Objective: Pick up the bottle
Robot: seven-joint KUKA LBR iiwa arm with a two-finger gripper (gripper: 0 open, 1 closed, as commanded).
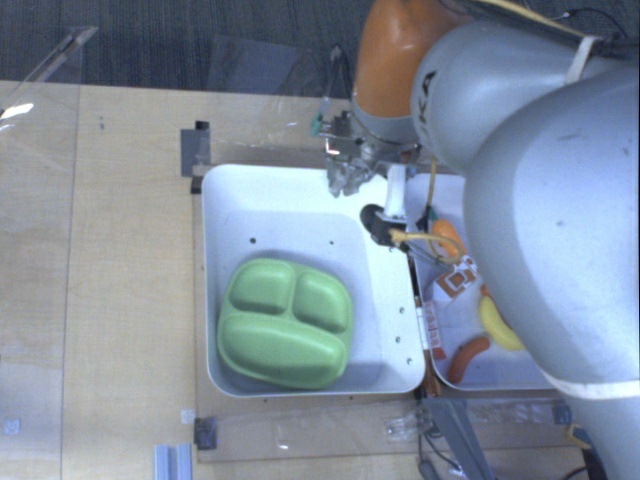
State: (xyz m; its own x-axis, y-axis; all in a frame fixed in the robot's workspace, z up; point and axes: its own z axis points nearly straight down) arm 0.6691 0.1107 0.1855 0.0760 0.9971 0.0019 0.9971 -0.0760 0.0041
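While reaching in from 3 o'clock, covers much of the right bin (495, 373) with the grey arm (540, 168) and its orange band (395, 53). Ends in the tool (347, 176), hanging at 12 o'clock of the left bin (260, 208), just inside the far rim and near the corner shared with the right bin. Cannot tell how far open, nor whether anything is in its hold. Beneath and beside it, bare white floor.

Toward 6 o'clock of the left bin, a green tray (287, 320) with three compartments, lying flat, close to the near wall and well apart from the tool.

Along the 9 o'clock side of the right bin, four things in a loose row. At the 12 o'clock end, a small orange thing (446, 238). Just below it, a white-and-orange printed box (455, 280). Toward 3 o'clock of that, a yellow curved thing (497, 326), partly under the arm. At 6 o'clock, a reddish long thing (466, 356). Cannot tell which of these, if any, is the bottle: too small, too much covered. All four beyond the wall between the bins, apart from the tool.

Around both bins, out to 9 o'clock, the pale wooden tabletop (110, 268).
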